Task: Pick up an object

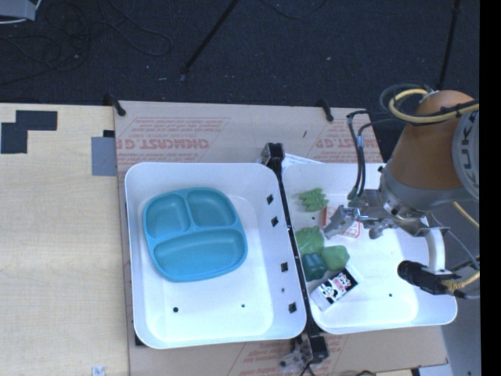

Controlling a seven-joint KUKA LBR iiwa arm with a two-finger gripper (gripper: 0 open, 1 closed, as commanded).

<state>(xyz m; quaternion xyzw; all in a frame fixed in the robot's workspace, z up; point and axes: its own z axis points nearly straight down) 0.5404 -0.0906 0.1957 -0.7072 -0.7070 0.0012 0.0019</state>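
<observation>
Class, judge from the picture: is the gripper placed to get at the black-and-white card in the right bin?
Probably yes. The black-and-white card lies uncovered on the bin floor, and the gripper hangs just above the green pieces beside it.

The arm's hand [342, 222] hangs over the right bin [391, 308], near green objects [313, 240].

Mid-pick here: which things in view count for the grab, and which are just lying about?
For the job:
tool, over the right bin
green pieces
blue piece
black-and-white card

Lying about:
blue plate, three compartments, in the left bin
cardboard sheet under both bins
</observation>
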